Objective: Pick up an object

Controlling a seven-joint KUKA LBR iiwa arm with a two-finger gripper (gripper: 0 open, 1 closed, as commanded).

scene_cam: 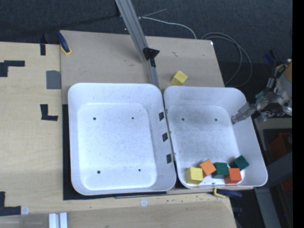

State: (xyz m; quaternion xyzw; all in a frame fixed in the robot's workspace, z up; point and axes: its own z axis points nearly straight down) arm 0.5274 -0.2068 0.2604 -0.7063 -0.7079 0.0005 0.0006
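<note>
While the hand (240,114), whose state we cannot tell, hangs at the right bin's (199,95) right rim, we judge the blocks (216,170) lie toward the bin's near wall.

Evenly and fairly brightly lit from overhead, with soft, short shadows only under the rims of the two white bins (164,127). Mild glare across the bin floors, washing out their speckled surface; dark and underexposed along the carpeted top and right margins. Slightly soft throughout, grainy, low in resolution.
</note>
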